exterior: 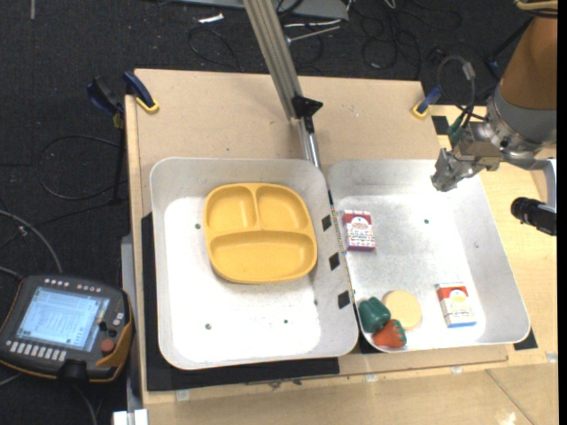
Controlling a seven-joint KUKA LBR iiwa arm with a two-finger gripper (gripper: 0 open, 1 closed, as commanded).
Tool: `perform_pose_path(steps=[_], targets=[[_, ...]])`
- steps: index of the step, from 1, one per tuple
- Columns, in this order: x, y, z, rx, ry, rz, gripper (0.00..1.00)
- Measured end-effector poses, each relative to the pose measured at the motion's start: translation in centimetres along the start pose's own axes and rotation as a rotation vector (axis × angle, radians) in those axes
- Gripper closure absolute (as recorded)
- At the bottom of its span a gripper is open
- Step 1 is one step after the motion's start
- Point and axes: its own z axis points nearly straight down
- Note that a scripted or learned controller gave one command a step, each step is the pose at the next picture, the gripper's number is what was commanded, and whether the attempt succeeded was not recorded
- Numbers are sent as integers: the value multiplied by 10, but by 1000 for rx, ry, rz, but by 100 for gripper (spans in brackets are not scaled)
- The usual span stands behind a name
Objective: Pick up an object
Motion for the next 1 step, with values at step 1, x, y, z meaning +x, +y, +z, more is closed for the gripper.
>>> perform_pose_path(steps=[1], targets=[[61, 11, 2, 6, 3, -5, 100]])
